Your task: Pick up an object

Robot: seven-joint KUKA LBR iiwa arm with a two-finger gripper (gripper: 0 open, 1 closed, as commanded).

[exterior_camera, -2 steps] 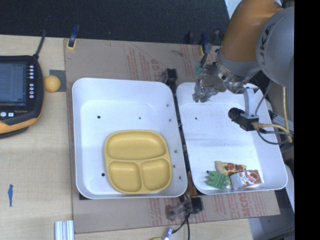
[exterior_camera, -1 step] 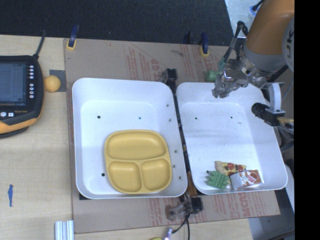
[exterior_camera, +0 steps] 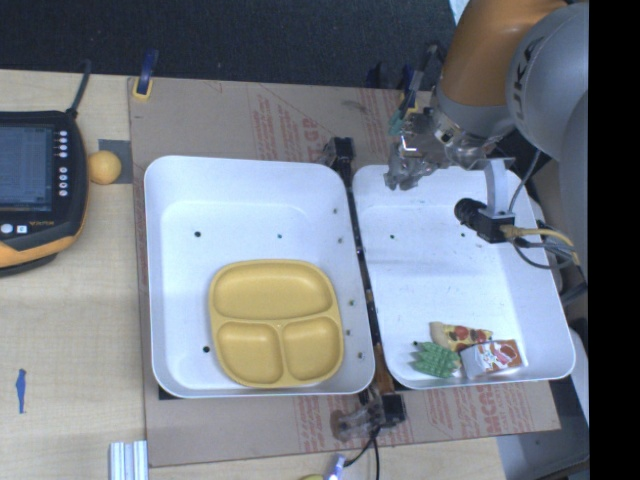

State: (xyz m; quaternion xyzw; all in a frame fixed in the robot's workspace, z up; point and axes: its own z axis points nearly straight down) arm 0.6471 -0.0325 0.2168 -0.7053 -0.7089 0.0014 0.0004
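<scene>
Gripper (exterior_camera: 405, 171) is hanging over the far left corner of the right bin (exterior_camera: 500, 278), nothing between its fingers as far as the view shows; open or clenched, can't tell from up here.

Going left to right: a pendant (exterior_camera: 35, 193) sits on the bench at the far left with a yellow ball (exterior_camera: 104, 166) just beside it. The left bin (exterior_camera: 180, 218) holds a yellow tray (exterior_camera: 275, 320) with three compartments, toward its near side. The right bin has the small stuff bunched in its near corner: a green toy (exterior_camera: 433, 359), a pizza slice (exterior_camera: 460, 335) and a red-and-white packet (exterior_camera: 494, 356), all touching or nearly so.

Probably the arm needs to travel to the near side, well away from where it is now. Best bet is centering on one item, since the cluster is tight and against the wall.
</scene>
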